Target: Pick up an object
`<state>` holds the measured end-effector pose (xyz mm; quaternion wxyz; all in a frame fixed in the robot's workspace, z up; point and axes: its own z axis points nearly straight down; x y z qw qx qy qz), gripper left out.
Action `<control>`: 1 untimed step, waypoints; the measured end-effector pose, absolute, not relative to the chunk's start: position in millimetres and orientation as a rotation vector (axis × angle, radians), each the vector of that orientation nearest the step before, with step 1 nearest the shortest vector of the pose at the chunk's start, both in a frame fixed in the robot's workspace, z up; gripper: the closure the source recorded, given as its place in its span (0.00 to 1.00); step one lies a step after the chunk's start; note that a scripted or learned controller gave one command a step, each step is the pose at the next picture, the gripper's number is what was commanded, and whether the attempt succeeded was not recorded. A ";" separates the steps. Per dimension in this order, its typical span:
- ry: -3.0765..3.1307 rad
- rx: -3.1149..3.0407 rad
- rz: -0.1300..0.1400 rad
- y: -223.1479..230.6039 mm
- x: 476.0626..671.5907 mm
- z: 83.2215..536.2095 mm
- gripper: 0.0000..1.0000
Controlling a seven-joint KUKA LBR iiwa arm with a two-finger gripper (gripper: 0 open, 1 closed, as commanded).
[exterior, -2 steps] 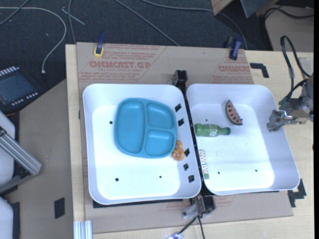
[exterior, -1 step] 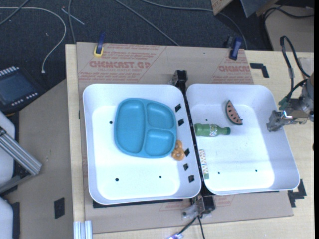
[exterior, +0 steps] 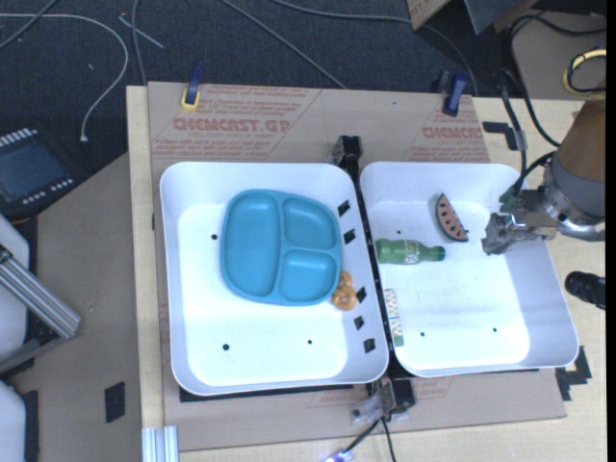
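The hand (exterior: 502, 231) hovers at frame right; the watermelon slice (exterior: 449, 218) lies just left, long axis running down-right. Finger state unclear.

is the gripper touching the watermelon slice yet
Apart. The camera view shows bare white bin floor between the gripper and the watermelon slice.

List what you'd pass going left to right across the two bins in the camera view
Blue divided plate → small orange-brown item beside the plate's lower right edge → green bottle lying on its side → watermelon slice → end effector at the right bin's right side.
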<state>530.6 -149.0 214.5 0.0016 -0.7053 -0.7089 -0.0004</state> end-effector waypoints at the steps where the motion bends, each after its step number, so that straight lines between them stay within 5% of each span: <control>1: -2.225 -2.213 -0.001 -98.4 539.1 206.5 1.00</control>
